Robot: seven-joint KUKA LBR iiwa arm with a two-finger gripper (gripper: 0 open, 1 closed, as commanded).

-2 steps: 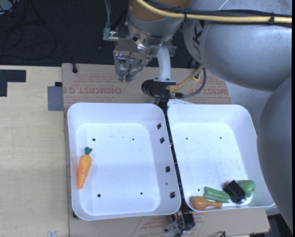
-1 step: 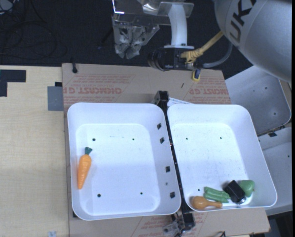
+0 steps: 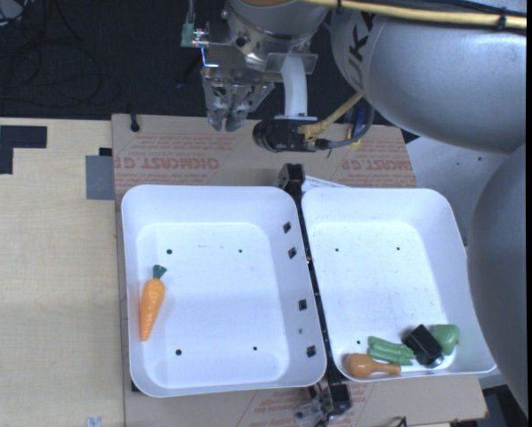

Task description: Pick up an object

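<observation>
Tapering glossy orange carrot

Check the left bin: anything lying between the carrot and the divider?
No. In the camera view, bare white floor runs from the carrot to the divider of the left bin.

Counted two white bins on the bench. Left one had one carrot. Lower right held four bits: chicken drumstick, green beans, black block, green pepper.

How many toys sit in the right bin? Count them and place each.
4, all in its near right corner: an orange drumstick, a green pod, a black block and a green piece. Overlap may hide more.
</observation>
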